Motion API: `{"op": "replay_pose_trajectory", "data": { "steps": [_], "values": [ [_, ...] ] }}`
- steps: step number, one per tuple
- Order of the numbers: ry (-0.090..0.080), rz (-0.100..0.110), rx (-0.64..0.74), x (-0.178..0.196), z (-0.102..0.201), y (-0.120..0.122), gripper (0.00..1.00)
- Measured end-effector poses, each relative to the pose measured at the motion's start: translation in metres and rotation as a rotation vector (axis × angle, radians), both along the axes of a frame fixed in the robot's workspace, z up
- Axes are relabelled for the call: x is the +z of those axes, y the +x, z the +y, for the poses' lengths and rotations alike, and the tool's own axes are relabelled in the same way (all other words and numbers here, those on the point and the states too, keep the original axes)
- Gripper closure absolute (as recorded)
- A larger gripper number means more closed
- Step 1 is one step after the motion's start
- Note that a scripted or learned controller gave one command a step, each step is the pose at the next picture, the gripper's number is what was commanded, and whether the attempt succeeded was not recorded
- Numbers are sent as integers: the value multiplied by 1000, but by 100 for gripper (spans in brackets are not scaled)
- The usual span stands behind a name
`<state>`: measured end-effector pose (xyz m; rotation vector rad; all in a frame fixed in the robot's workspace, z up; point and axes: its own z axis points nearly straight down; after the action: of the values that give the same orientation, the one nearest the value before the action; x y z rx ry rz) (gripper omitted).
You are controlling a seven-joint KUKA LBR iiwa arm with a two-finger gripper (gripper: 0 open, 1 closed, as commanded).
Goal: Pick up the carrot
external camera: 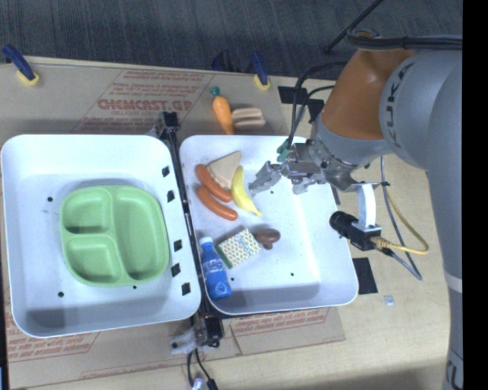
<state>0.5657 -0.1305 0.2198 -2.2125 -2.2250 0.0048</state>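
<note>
The carrot (221, 113) is orange with a green top. It lies on the cardboard just beyond the far rim of the right bin (333, 287), outside both bins, next to a small tan bun (248, 119). My gripper (281, 179) hangs over the middle of the right bin, nearer the camera than the carrot and to its right. It looks open, with only white bin floor between its fingers. It is apart from the carrot and holds nothing.
The right bin holds two red sausages (214, 192), a bread wedge (225, 169), a banana (244, 192), a brown piece (266, 236), a checkered block (239, 247) and a blue bottle (214, 270). A green divided plate (114, 234) lies in the left bin (24, 299). Clamps (260, 71) stand on the bench's far edge.
</note>
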Motion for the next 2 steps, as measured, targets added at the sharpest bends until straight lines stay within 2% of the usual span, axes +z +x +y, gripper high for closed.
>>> {"op": "replay_pose_trajectory", "data": {
  "steps": [1, 2],
  "values": [
    [0, 1, -192, -129, -26, -16, 0],
    [-1, 0, -389, -59, 12, 6, 0]
  ]
}}
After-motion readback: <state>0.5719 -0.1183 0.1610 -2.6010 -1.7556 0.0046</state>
